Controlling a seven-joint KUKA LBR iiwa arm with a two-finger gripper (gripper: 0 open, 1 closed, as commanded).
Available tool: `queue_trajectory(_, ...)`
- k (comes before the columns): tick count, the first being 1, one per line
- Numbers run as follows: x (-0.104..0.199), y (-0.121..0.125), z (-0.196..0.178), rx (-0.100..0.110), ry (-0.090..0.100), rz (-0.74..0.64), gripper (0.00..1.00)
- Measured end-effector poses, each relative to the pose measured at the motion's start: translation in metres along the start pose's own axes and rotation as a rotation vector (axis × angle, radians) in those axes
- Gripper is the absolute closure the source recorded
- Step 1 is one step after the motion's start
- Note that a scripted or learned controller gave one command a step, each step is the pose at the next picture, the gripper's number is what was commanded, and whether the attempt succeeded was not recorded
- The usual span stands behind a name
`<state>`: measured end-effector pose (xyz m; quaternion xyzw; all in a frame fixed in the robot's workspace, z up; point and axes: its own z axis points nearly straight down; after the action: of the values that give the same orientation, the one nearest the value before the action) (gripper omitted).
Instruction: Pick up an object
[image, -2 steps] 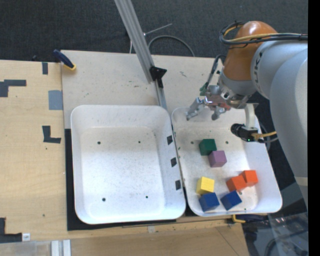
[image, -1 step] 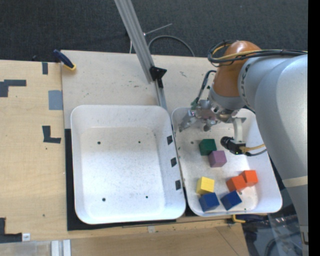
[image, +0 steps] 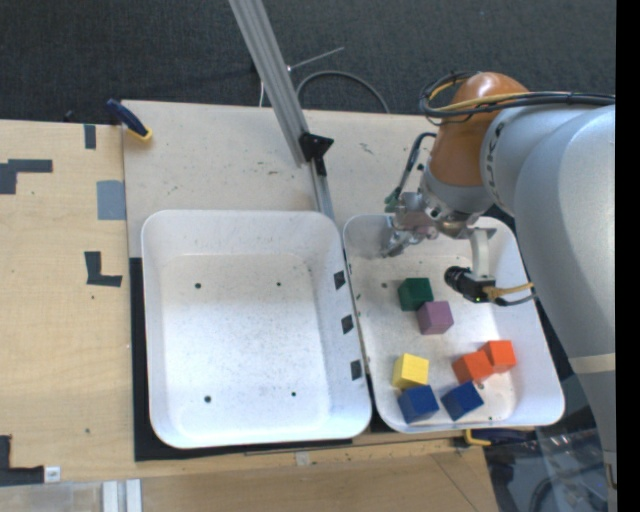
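Looking down at the bench, I had the two white bins side by side: the left bin (image: 245, 330) held no blocks, the right bin (image: 530, 395) held all the candidates. My read was that this layout keeps the pick stock in one tray, within easy reach of the arm (image: 560, 150) coming in from the right of the frame.

Blocks sat loose on the right bin's floor. Green block (image: 415, 293) and purple block (image: 435, 317) were mid-bin, touching or nearly so at a corner. Yellow block (image: 411, 370) sat lower left, with a blue block (image: 419, 403) just below it and a second blue block (image: 463, 400) beside that. Two orange blocks (image: 487, 361) sat pressed together at the lower right. None stacked, all flat on the floor.

Gripper (image: 398, 240) hung at the upper left corner of the right bin, close to the back wall, above and clear of the green block, which was its nearest target. I saw no block between the fingers. Too blurred and small at the tip for me to call how far apart they stood; I couldn't tell. I judged the pick as not yet made, since every block lay in the bin.
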<state>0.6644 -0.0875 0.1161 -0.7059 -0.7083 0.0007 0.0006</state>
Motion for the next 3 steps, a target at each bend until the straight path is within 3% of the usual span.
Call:
queue_trajectory(2,-0.008,0.002,-0.093,-0.006,0.000,0.001,1.00)
queue_trajectory(3,0.048,-0.017,-0.106,-0.001,0.003,-0.003,1.00)
